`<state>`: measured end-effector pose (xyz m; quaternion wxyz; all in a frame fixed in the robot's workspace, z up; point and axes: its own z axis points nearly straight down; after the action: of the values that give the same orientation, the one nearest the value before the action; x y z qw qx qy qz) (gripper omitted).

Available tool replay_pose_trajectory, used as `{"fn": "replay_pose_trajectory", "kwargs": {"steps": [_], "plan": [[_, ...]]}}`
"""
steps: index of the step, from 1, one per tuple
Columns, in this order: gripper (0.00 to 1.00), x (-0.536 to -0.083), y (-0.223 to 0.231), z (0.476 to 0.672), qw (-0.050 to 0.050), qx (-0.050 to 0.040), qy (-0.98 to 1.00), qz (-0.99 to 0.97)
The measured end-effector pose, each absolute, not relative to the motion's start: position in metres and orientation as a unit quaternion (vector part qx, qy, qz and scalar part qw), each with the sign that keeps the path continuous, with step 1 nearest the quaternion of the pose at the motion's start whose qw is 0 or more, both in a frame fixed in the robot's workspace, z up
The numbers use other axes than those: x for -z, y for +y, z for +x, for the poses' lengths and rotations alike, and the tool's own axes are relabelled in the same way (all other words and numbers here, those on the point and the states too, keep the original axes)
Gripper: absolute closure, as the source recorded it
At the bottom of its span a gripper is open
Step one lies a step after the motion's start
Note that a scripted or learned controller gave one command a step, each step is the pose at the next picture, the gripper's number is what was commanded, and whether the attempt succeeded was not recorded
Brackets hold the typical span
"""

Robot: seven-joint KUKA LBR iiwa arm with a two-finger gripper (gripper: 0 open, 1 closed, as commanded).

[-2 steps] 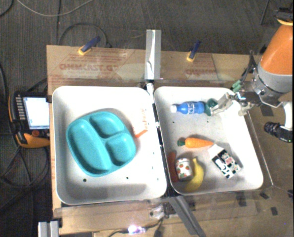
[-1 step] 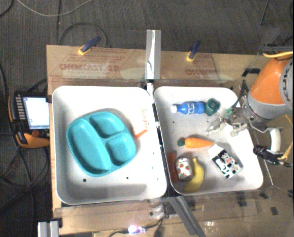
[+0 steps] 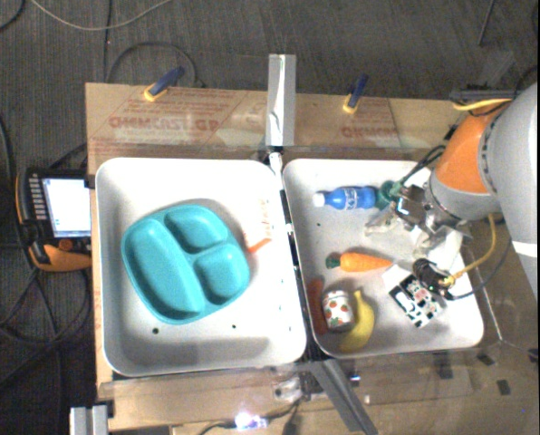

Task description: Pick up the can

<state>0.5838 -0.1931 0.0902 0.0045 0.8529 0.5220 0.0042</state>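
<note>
Camera view, looking down on the bench.

1. Left shallow white bin (image 3: 107, 333). It holds a teal plastic plate with three compartments (image 3: 188, 261), which lies left of centre. A small orange piece (image 3: 257, 243) lies just beside the plate's right edge, close to the bin's right wall; what it is cannot be told.

2. Right shallow white bin (image 3: 469, 329). It holds the items below.
- Blue plastic bottle with a white cap (image 3: 347, 198). It lies on its side in the upper part of the bin, cap pointing left.
- Orange toy carrot with a green top (image 3: 362, 262). It lies on its side near the middle, green end to the left.
- Small white can with red and green markings (image 3: 339, 308), the task item. It sits in the lower left part of the bin, below the carrot and apart from it.
- Yellow banana (image 3: 364, 324). It curves round the can's right and lower side and touches it.
- Black-and-white patterned block (image 3: 417, 299). It sits at lower right, well apart from the can.

3. Grey arm with an orange band (image 3: 465, 166), reaching in from the right over the right bin's upper right corner.

4. Two-finger gripper (image 3: 404, 208). It sits just beside the bottle's right end, above the carrot and well apart from the can. Whether it is spread or closed cannot be told, and nothing is seen held in it.
</note>
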Motion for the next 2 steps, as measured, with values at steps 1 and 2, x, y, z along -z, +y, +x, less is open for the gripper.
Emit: {"fn": "replay_pose_trajectory", "kwargs": {"steps": [1, 2], "plan": [[1.0, -0.0963, -0.1944, 0.5826, 0.004, -0.001, 0.522, 0.853], [0.0, -0.0963, -0.1944, 0.5826, 0.004, -0.0009, 0.522, 0.853]]}}
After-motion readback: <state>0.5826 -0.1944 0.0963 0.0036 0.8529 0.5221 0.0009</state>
